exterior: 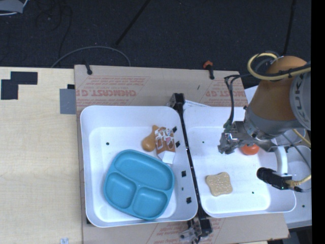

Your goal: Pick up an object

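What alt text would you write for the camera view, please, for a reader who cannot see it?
A grey robot arm's gripper hangs over the right white bin, beside a small red-orange object and above a tan cracker-shaped piece. The left bin holds a blue divided plate and a brown toy.

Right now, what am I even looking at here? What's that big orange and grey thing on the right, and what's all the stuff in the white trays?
You are looking down at a slant from one fixed camera above a bench. The big grey and orange shape is a robot arm reaching in from the right. Its gripper hangs over the right bin; I cannot tell from here whether it holds anything. In that bin lie a tan, toast-like piece and a small red-orange object tucked partly under the arm. The left bin holds a blue divided plate and, beside its upper edge, a brown toy figure with white markings. The arm's job is to pick up one object.
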Controlling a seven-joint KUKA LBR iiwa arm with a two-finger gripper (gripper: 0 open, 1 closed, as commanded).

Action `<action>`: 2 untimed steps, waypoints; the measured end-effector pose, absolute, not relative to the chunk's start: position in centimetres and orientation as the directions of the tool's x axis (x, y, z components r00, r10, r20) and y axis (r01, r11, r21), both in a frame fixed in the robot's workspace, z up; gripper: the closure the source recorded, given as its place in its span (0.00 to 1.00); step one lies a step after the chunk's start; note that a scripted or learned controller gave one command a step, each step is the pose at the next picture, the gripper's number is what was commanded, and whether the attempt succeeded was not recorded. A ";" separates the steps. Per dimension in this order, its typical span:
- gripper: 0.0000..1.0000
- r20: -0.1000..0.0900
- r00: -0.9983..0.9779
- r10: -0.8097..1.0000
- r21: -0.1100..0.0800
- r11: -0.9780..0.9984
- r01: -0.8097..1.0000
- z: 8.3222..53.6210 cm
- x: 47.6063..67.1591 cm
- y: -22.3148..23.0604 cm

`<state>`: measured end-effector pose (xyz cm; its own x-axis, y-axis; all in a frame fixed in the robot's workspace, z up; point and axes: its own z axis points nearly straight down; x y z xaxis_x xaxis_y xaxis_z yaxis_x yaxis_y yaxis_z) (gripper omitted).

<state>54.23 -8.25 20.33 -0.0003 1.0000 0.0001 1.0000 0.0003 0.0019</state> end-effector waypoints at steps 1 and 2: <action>1.00 0.000 -0.001 1.000 -0.001 0.001 1.000 21.9 54.3 -8.4; 1.00 0.003 -0.004 1.000 -0.004 0.004 1.000 21.2 53.9 -2.5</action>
<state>53.92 -2.51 21.22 -0.0045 1.0000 0.0026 1.0000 0.0045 -0.0042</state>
